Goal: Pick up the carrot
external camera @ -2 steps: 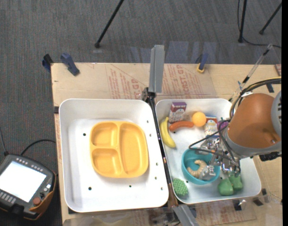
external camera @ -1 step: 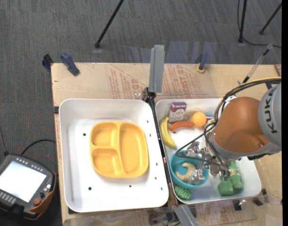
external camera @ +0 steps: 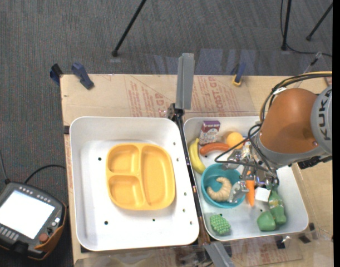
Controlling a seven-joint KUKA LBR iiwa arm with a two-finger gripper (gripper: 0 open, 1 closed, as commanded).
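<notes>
Tightly hemmed, carrot [external camera: 250, 192] lies between teal bowl [external camera: 210, 178] and jaws [external camera: 249, 174]

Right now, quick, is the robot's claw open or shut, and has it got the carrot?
Gripper: right above the carrot in the right bin; I cannot tell from this view whether it has the carrot.
</notes>
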